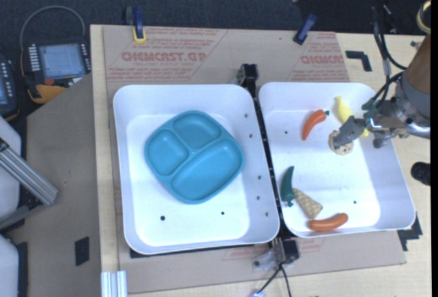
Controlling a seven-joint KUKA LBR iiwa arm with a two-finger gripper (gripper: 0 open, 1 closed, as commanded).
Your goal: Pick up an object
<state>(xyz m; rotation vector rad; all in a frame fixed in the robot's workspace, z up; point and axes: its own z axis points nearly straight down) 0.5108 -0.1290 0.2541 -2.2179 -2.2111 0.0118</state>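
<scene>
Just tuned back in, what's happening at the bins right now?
The arm reaches over the right bin with its gripper low beside a small round cookie-like piece and a yellow banana. Nothing is visibly between its fingers. An orange pepper, a green pepper, a cone and a sausage lie untouched. The left bin holds a blue divided plate.

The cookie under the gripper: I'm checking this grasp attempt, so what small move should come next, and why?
Probably a short straight descent, then closing. The gripper hangs in the right bin with its fingers apart, one just above the cookie, and nothing between them yet. The yellow banana and red pepper lie close by, so sideways motion risks bumping them.
</scene>
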